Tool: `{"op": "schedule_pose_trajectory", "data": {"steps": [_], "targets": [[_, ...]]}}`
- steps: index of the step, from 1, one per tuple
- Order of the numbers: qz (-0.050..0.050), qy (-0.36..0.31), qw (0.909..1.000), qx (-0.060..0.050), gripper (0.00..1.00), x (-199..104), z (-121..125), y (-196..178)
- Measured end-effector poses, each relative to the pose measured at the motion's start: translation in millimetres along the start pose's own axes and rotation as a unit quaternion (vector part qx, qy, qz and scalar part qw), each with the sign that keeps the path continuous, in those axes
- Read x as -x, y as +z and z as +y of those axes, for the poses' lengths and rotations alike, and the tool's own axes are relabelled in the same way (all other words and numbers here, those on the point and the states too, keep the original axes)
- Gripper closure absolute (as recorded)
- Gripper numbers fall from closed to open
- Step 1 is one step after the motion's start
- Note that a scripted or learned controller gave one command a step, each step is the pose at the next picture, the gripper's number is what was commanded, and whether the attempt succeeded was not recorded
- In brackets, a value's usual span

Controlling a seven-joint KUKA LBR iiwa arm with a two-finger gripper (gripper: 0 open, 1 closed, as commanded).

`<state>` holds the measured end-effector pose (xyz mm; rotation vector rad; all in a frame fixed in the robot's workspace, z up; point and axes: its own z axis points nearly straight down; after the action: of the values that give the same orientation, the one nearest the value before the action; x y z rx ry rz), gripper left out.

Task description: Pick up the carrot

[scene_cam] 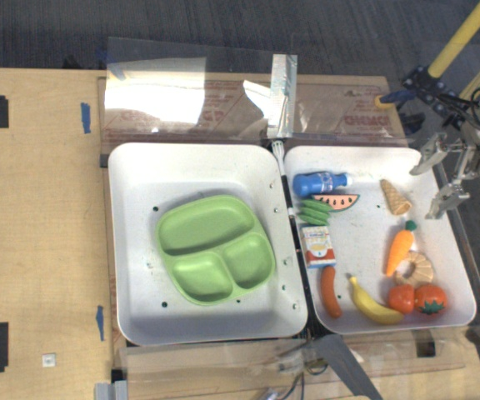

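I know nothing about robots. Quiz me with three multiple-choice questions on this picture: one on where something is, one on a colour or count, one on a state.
1. Where does the carrot lie?
A. right bin
B. left bin
C. on the green tray

2. How many tomatoes are there?
A. none
B. two
C. five

3. The blue bottle is
A. upright
B. hanging
C. lying on its side

Key: 1 A, it rests on the right bin floor. 2 B, two red ones touch near the banana. 3 C, its length runs along the floor.

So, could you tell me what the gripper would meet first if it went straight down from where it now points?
Probably the bare floor of the right bin near its right rim, since the gripper hangs above and right of the carrot; depth is unclear.
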<state>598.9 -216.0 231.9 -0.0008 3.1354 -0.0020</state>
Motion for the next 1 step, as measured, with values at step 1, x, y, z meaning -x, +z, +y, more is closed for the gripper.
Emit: {"op": "schedule_pose_trajectory", "data": {"steps": [1], "targets": [[-0.002,-0.010,0.9999,-0.001,0.00,-36.1,-7.2,128.2]]}}
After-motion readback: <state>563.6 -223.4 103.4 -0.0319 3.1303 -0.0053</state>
